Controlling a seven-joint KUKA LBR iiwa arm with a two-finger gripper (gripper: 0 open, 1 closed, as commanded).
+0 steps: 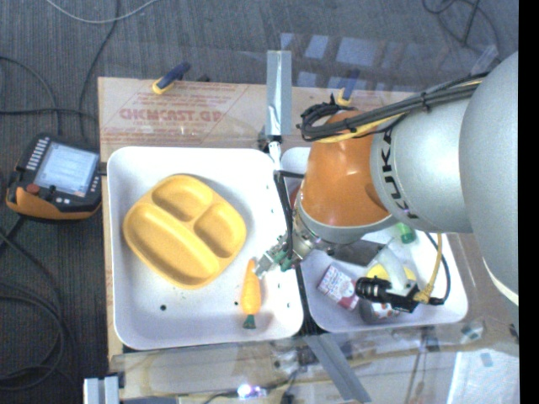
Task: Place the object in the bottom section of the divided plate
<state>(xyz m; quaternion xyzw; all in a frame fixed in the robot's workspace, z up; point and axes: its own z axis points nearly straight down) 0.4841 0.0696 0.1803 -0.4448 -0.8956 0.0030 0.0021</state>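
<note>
The carrot (251, 293), a small orange toy with a green stub at its lower end, is lying on the floor of the left bin (143, 326), in the lower middle of the frame, close to that bin's right wall. It is sitting just below and right of the yellow divided plate (185, 228), apart from it and not in any of its sections. The plate is resting tilted in the left bin, its compartments facing up, with one large section and two smaller ones.

The gripper (274, 262) is hovering right above the carrot's upper end, at the rim between the two bins. Its fingertips are looking small and greenish from here, and I cannot tell whether they are spread or pressed together, nor whether they are touching the carrot. The grey arm (438, 158) with its orange band (341, 183) is reaching in from the right and covering much of the right bin (455, 310).

In the right bin, below the arm, a small red and white packet (335, 284) and some yellow and green pieces are lying jumbled together. A teach pendant (55, 178) is sitting on the floor at the left edge.
</note>
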